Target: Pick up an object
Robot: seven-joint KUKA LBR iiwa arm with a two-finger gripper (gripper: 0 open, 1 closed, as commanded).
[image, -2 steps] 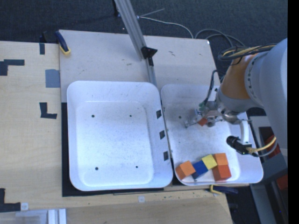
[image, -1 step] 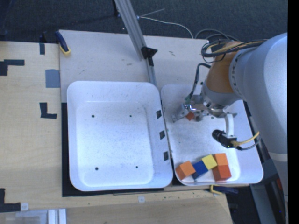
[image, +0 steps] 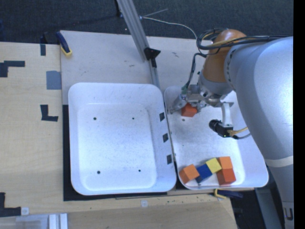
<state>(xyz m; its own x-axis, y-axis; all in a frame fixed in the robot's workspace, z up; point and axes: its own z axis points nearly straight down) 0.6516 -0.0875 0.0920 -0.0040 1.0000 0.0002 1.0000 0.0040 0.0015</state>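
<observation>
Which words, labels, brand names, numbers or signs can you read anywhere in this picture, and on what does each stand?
None can be read.
The blocks in the right bin have plain faces.
The dark tape pieces on the bench form shapes, not letters.
The arm shows no readable marking.

— How's the light?
— Even and fairly bright, seemingly from overhead. The left bin (image: 116, 137) glares near-white, and the arm (image: 267, 89) at the right carries a pale sheen.
— Shadows?
— Soft and short, tucked under the bin rims.
— Sharpness?
— Mildly soft and grainy throughout; the blocks (image: 209, 170) at lower right have fuzzy edges.
</observation>
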